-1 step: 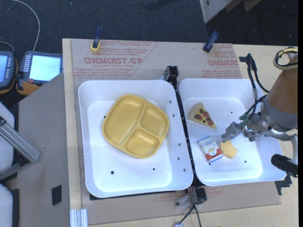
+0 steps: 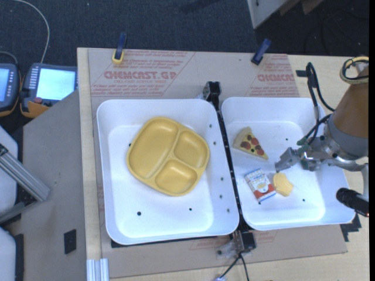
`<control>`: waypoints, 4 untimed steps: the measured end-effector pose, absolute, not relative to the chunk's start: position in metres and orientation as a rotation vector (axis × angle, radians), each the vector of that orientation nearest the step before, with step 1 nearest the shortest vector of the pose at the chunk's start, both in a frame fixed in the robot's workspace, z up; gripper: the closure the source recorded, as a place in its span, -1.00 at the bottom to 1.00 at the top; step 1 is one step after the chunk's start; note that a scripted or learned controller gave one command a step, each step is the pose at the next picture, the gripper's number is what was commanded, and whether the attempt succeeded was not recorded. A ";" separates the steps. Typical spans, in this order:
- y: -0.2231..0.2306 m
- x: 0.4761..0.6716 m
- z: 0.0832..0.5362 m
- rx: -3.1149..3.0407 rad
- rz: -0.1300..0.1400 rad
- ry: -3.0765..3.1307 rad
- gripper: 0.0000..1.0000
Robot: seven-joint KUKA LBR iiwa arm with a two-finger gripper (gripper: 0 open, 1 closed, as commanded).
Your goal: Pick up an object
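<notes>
Gripper (image 2: 285,161) low above yellow piece (image 2: 283,185)

Divided plate (image 2: 169,155) in left bin (image 2: 111,174); pizza slice (image 2: 251,143), carton (image 2: 259,185), yellow piece (image 2: 283,185) in right bin (image 2: 304,212).

Single fixed camera, mounted above the worktop (image 2: 176,69), looks down at a slant. Moderate distance: both white bins fit whole, left bin (image 2: 111,174) and right bin (image 2: 304,209). Arm (image 2: 351,122) enters from frame right.
</notes>
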State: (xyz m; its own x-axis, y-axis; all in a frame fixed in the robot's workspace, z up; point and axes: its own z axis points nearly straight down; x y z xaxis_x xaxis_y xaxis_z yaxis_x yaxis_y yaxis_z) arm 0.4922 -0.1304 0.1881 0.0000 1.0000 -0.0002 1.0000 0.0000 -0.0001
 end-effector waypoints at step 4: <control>-0.121 0.501 0.147 2.217 0.003 2.219 1.00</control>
State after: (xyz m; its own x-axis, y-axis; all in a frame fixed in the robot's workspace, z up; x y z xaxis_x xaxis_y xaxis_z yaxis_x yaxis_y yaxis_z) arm 0.5014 -0.1211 0.1467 -0.0007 1.0000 -0.0019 1.0000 0.0007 0.0045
